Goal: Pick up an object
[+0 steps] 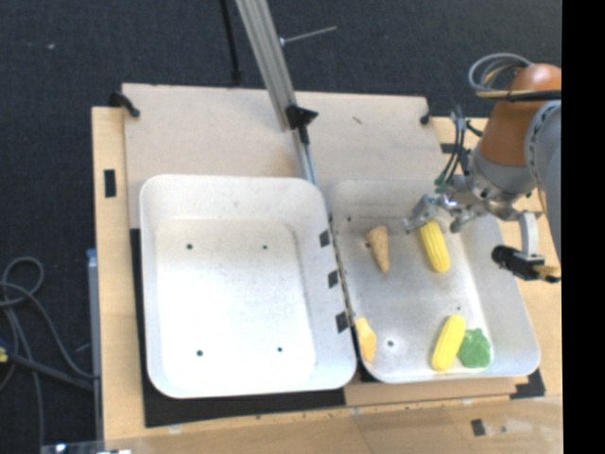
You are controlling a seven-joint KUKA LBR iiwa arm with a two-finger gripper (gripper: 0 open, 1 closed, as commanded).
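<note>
My gripper (437, 214) hangs over the far part of the right bin (406, 372), at the end of the grey arm with its orange band. A yellow corn cob (435, 247) lies slanted just below it, its upper end tucked right under the gripper. Whether the cob is gripped or merely lying beneath cannot be made out. To the left of the cob sits a tan cone-shaped piece (379, 249). Near the bin's front lie a second yellow corn cob (447, 341) and a green leafy piece (475, 348) touching it. A small orange-yellow piece (365, 339) rests against the bin's left wall.
The left bin (156, 253) stands beside the right one, sharing a divider with black clips. A slanted aluminium post (269, 50) rises from the bench behind the bins. Cables hang at the arm's wrist on the right.
</note>
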